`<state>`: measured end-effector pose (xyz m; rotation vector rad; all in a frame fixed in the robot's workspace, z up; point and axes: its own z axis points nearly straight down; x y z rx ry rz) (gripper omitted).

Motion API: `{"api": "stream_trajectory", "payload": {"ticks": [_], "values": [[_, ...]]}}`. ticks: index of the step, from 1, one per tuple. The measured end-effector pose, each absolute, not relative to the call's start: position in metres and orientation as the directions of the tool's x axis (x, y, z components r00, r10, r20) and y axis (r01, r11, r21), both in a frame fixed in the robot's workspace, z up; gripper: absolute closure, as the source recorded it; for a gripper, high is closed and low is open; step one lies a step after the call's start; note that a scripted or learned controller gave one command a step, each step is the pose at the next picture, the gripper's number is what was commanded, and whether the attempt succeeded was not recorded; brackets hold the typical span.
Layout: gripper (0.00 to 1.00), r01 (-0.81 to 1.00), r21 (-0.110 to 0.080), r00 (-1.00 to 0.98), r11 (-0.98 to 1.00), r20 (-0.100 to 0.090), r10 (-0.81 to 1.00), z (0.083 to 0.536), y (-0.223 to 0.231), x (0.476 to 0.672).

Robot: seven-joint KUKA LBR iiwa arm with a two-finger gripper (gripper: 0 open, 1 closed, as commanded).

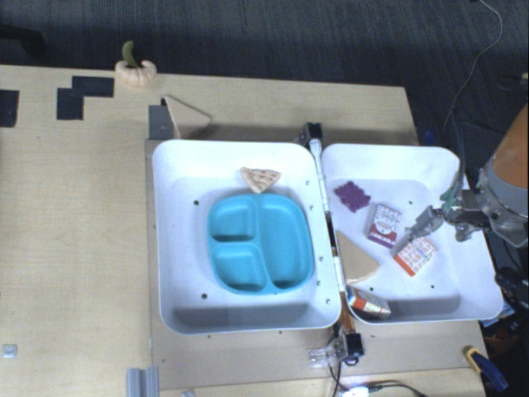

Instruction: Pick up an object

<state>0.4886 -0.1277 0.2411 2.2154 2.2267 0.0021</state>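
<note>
The right bin [438, 168] holds several small objects. A purple bumpy piece [353, 195] lies toward its back left. A maroon and white small box [384, 225] sits near the middle. A red and white packet [415, 256] lies just right of it. My gripper [436, 222] hangs over the right bin, just above and right of the red and white packet, with nothing seen held in it. A tan wedge [357, 260] rests against the left wall, and an orange and silver tube [368, 306] lies at the front left corner.
The left bin [169, 246] holds a blue divided plate [259, 243] and a tan waffle-like slice [260, 179] behind it. A divider bar [322, 197] runs between the bins. A small gourd [134, 71] sits on the bench at far left back.
</note>
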Motion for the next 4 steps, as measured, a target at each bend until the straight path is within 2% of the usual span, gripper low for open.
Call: {"api": "stream_trajectory", "payload": {"ticks": [1,2,3,4], "values": [[0.0,1.0,0.013,-0.003,0.003,-0.005,1.0,0.101,-0.167,0.517],[1.0,1.0,0.016,-0.004,0.004,-0.003,1.0,0.112,-0.166,0.519],[1.0,1.0,0.005,-0.005,0.005,0.0,1.0,0.129,-0.153,0.596],[1.0,1.0,0.004,-0.007,0.007,0.0,1.0,0.106,-0.145,0.654]]}}
